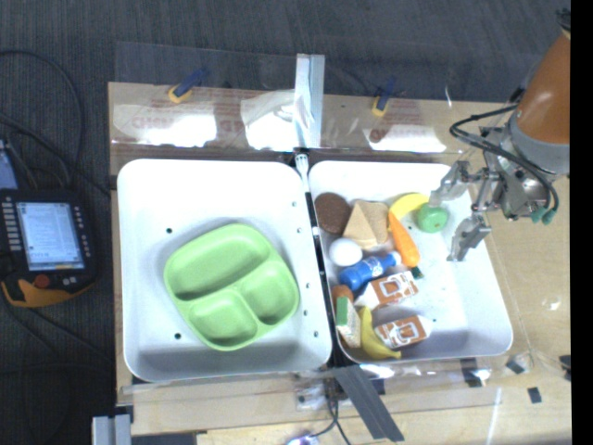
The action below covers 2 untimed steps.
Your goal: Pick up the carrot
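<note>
An orange carrot [403,238] lies in the right bin [463,313], slanting down from a green round toy [431,218] toward a blue bottle [369,270]. My gripper [460,209] hovers over the bin's upper right part, right of the carrot and apart from it. Its two fingers stand spread, one finger [451,180] at the top and one lower down, with nothing between them. The orange band of the arm [548,86] shows at the far right.
The right bin also holds a yellow banana piece [409,203], a brown round item [332,212], a tan wedge [371,222], a white egg [346,251], two small cartons [397,288], and a banana [373,336]. A green divided plate [232,286] sits in the left bin [148,193].
</note>
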Motion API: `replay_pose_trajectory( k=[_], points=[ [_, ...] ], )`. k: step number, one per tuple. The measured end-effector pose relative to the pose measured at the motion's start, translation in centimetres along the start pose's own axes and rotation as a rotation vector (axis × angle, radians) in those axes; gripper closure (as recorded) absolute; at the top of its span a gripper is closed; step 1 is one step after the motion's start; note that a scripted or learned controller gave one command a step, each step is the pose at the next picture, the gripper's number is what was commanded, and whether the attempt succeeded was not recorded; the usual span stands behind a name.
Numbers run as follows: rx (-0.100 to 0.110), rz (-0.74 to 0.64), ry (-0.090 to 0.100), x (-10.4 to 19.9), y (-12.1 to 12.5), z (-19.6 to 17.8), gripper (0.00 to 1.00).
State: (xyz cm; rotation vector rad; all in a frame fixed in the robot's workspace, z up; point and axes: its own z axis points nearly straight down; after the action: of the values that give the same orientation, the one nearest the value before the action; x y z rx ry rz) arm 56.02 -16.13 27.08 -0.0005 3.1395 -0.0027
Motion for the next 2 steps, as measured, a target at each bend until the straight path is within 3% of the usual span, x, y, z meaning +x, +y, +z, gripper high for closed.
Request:
replay_pose_trajectory(
  k=[1,2],
  points=[
    [-0.004,-0.278,0.006,-2.5,1.5,12.3,0.0],
    [0.004,-0.199,-0.013,-3.1,3.1,16.1,0.0]
  ],
)
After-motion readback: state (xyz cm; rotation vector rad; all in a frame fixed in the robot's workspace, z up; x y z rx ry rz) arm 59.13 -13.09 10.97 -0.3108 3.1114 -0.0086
